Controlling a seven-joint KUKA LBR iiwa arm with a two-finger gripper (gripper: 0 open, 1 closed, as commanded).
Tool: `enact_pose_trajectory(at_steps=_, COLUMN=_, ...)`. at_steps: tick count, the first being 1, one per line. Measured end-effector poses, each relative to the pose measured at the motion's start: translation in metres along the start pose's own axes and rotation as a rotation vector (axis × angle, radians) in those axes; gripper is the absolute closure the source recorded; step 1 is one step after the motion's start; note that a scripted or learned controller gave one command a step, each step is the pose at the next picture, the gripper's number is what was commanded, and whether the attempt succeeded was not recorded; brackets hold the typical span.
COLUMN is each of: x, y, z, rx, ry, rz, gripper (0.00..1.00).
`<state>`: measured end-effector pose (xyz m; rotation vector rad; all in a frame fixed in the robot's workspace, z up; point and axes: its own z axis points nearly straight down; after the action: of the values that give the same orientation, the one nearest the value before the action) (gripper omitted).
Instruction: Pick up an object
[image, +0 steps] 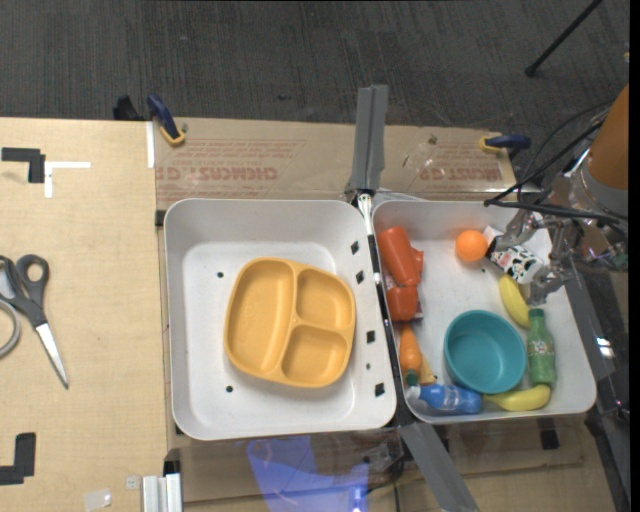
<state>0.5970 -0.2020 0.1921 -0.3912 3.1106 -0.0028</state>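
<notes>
The right bin (440, 215) holds a mix of objects. An orange ball (471, 246) lies near its back, with a black-and-white spotted toy (515, 263) just to its right. A teal bowl (485, 350) sits near the front, with a green bottle (541, 348) and a yellow banana (513, 300) beside it. A red-orange block (400, 268), a carrot (410, 352), a blue bottle (446, 399) and a second banana (522, 398) lie along the left and front. My gripper (545, 268) hangs over the bin's right side, next to the spotted toy and above the first banana.
The left bin (190, 300) holds a yellow divided plate (290, 322). Scissors (35, 310) lie on the bench at far left. Blue clamps (165, 118) pin cardboard behind the bins. A grey divider post (368, 140) stands between the bins at the back.
</notes>
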Motion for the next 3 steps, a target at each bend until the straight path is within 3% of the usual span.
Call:
enact_pose_trajectory(at_steps=1, x=-0.018, y=0.007, z=0.099, rx=-0.001, ry=0.0, rz=0.052, gripper=0.0)
enact_pose_trajectory(at_steps=2, x=-0.02, y=0.007, z=0.088, rx=0.001, ry=-0.006, rz=0.051, gripper=1.0)
enact_pose_trajectory(at_steps=3, x=-0.02, y=0.007, z=0.088, rx=0.001, ry=-0.006, rz=0.051, gripper=0.0)
